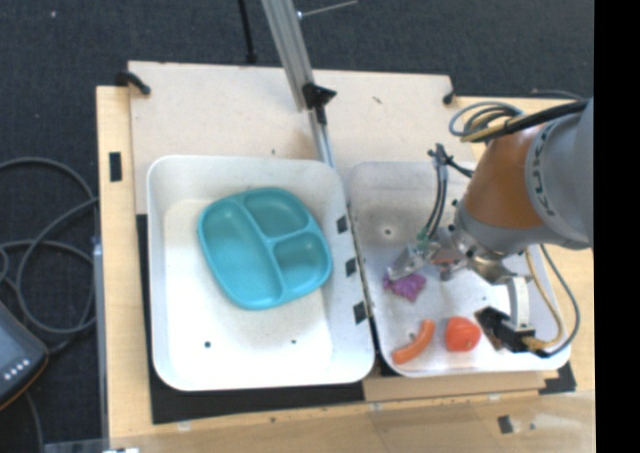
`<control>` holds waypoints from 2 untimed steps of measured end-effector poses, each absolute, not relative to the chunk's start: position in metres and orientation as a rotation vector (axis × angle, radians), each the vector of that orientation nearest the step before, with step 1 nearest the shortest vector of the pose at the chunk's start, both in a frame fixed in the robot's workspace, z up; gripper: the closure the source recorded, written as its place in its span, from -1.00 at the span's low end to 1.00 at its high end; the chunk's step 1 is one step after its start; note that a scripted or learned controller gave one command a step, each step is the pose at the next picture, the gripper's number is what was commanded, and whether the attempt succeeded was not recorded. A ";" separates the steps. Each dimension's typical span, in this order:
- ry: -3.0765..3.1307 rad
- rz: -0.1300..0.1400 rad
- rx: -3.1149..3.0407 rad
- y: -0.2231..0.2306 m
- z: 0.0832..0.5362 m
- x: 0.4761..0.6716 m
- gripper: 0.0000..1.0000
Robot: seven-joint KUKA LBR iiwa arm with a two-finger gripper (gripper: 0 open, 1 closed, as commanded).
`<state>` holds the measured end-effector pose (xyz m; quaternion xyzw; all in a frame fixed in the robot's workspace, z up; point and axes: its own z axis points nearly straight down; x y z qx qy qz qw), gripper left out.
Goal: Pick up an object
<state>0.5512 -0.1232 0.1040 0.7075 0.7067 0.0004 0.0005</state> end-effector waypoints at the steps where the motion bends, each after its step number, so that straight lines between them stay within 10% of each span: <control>1: 2.211 0.005 2.227 -0.125 0.115 0.552 1.00; 2: 2.219 0.007 2.213 -0.128 0.180 0.553 1.00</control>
